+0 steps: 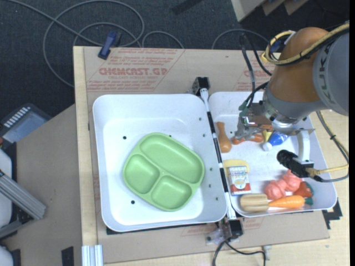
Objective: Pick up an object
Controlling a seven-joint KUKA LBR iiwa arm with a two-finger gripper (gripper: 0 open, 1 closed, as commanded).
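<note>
**Two bins, arm over right bin**

Left bin (105,148): green divided plate (162,171), centre of frame. Right bin (327,195): toy food items along its lower part, including a carrot (285,202), a bread roll (254,203) and a pink piece (282,185). End effector (252,127) low in the right bin's upper half; finger state cannot be told.

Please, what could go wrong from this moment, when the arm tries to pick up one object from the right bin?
1. The gripper hangs over several small items packed closely in the right white bin, near the brown bottle-shaped toy; it may catch two or none.
2. It works close to the black divider between the bins, so a finger could hit it.
3. The loose yellow cable on the arm could snag.
</note>
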